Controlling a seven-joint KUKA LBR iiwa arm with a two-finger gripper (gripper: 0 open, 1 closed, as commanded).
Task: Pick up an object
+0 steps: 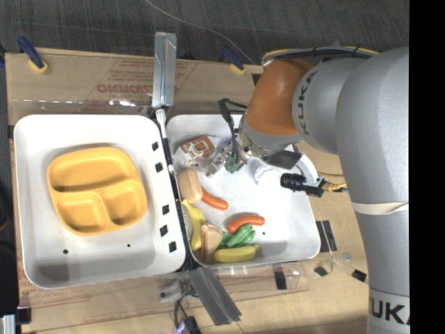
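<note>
Approach step: gripper (233, 157), grip state indiscernible, low in the right bin (299, 218) beside the packet (197, 149); next, close and lift.

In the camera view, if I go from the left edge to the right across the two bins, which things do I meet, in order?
Yellow plastic three-compartment tray → tan bread-shaped toy → small orange carrot-like toy → red-orange sausage-shaped toy → black cylinder part on the arm → grey arm with orange band.

I see toy food in the right bin (306, 239): a tan bun (188, 184), an orange sausage (214, 201), a red sausage (245, 221), green pods (240, 236) and yellow bananas (234, 254) clustered by its near-left corner.
</note>
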